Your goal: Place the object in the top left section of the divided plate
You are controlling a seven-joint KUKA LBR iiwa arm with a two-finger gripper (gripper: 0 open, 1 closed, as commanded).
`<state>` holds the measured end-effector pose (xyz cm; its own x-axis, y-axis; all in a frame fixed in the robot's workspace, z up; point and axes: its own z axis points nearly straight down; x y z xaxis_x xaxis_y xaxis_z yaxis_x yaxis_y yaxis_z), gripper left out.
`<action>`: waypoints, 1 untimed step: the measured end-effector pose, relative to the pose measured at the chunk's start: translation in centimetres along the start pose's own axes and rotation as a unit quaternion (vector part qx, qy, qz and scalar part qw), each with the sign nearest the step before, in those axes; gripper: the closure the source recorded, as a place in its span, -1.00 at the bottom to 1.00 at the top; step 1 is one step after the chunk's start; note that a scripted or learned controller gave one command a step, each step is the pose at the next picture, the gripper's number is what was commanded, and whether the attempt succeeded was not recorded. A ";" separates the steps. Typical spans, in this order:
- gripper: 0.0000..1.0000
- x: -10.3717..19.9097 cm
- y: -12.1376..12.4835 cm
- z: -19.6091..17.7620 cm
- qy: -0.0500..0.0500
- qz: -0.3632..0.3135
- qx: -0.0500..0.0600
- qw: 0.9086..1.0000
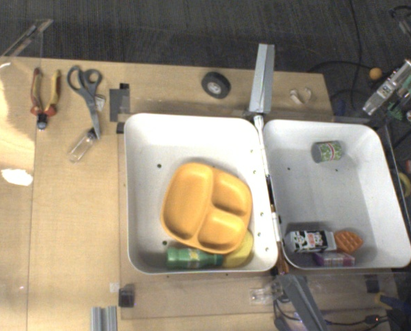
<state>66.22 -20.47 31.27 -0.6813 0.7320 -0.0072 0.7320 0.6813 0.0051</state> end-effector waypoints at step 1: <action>1.00 -0.2 0.2 1.7 0.001 0.030 0.000 1.000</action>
<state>66.52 -20.51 29.57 -0.6356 0.7720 -0.0056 0.7720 0.6356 0.0047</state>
